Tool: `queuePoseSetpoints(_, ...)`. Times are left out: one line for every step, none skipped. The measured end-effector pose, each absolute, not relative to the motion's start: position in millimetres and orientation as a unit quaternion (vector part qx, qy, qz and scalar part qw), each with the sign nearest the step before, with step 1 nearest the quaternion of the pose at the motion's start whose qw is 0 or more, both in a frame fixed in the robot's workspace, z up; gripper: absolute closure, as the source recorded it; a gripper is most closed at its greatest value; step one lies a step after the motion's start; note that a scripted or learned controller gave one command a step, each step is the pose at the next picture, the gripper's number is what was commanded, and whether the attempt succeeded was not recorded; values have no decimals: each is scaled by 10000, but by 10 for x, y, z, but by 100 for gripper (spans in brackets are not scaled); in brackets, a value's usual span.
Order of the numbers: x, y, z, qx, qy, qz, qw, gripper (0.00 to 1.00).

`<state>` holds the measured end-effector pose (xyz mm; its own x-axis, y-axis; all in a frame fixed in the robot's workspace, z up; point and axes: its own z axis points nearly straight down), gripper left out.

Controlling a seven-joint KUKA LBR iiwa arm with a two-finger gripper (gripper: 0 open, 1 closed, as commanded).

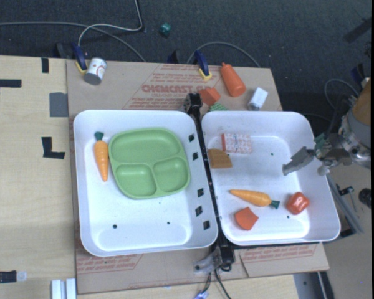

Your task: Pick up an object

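Glossy white plastic bins [137,242], matt green plastic tray [151,162], printed brown cardboard sheet [162,86], pale wood-grain bench [25,185].

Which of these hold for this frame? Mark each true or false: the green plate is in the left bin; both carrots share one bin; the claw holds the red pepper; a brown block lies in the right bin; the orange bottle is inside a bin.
1. The green plate is in the left bin. True.
2. Both carrots share one bin. False: one carrot lies beside the plate, the other carrot in the right bin.
3. The claw holds the red pepper. False: the pepper lies on the bin floor, apart from it.
4. A brown block lies in the right bin. True.
5. The orange bottle is inside a bin. False: it lies on the cardboard behind them.
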<state>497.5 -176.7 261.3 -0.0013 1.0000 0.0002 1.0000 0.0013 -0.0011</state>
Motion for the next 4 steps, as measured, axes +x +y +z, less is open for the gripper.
queuePoseSetpoints(4951, -1180, 1639, -7065, -7077, 6, 16, 0)
queuePoseSetpoints(4902, -1111, 1019, -7085, -7056, -27, -115, 0)
queuePoseSetpoints(5420, -967, 860, -7066, -7076, -9, -10, 0)
queuePoseSetpoints(5420, -971, 957, -7068, -7074, -8, -19, 100)
